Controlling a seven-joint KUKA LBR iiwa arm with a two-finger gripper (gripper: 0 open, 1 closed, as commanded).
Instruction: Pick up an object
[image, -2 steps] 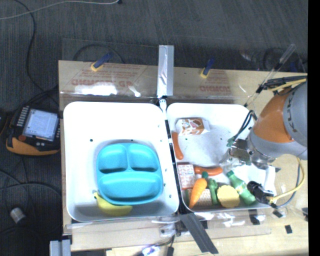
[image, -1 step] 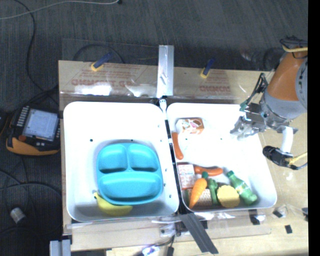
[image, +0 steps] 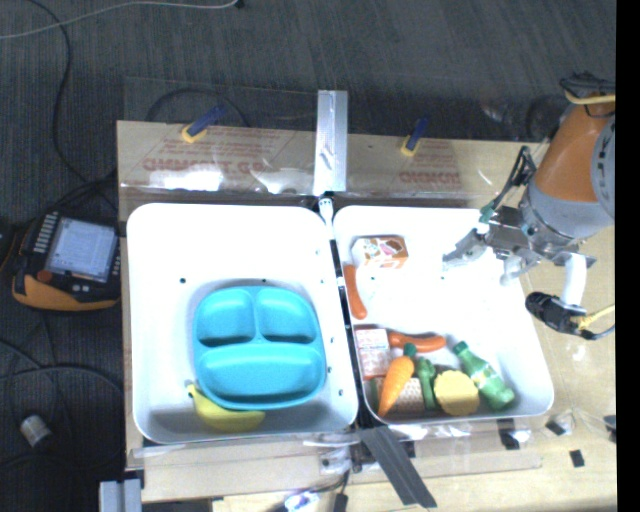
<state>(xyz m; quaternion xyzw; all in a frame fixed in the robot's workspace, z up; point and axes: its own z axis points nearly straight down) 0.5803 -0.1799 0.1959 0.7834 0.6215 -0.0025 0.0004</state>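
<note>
Candidate objects lay clustered at the 6 o'clock end of the right bin (image: 520, 335): an orange carrot (image: 396, 379), a green bottle (image: 484, 376), a yellow block (image: 456, 392), a dark green piece (image: 427, 380) and a small printed box (image: 372, 351). A red-orange sausage (image: 420, 342) lay just above them, touching or nearly touching the box. A second sausage (image: 355, 291) rested along the bin's 9 o'clock wall, and a printed packet (image: 382, 251) sat near the 12 o'clock corner, well apart from the cluster.

The gripper (image: 487, 249) hung over the bin's 3 o'clock side, above bare white floor, at about 1 o'clock from the cluster. Nothing was visible between its fingers; whether they stood wide or narrow could not be told from this angle.

In the left bin (image: 160, 330), a blue divided plate (image: 260, 345) overlapped a banana (image: 225, 413) at its 7 o'clock edge.

Judged progress: early. No object was lifted; choosing a target, descending, closing and raising all remained.
</note>
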